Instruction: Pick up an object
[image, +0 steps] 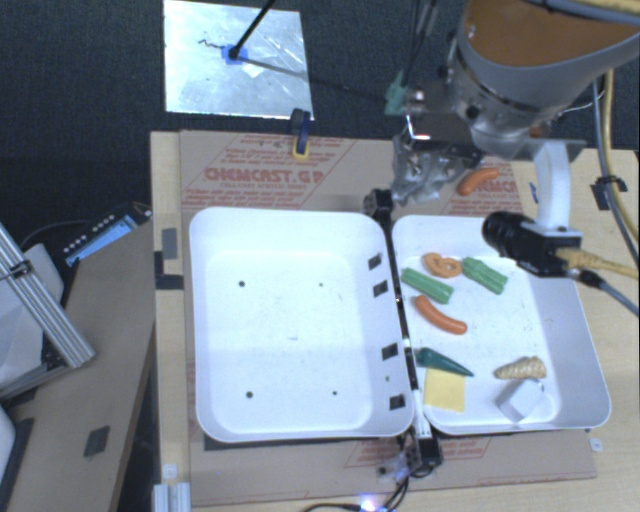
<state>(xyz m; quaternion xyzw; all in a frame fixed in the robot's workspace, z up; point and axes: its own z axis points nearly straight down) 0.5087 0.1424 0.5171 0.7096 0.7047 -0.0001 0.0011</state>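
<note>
My gripper (425, 178) hangs over the far edge of the right bin (580, 350), near its back left corner. An orange sausage-shaped piece (478, 181) shows just to the gripper's right, at about the same height; I cannot tell whether it is held or lies behind. In the right bin lie an orange pretzel (441, 265), two green blocks (428, 285) (484, 274), an orange sausage (441, 316), a dark green cone (443, 362), a yellow square (445, 391), a beige shell (520, 369) and a pale cube (517, 400).
The left bin (290, 320) sits beside the right one, sharing a black-clipped divider (398, 310). A black cylinder (525, 243) on the arm overhangs the right bin's far side. Cardboard (250, 170) lies under both bins; a foil sheet (240, 55) lies beyond it.
</note>
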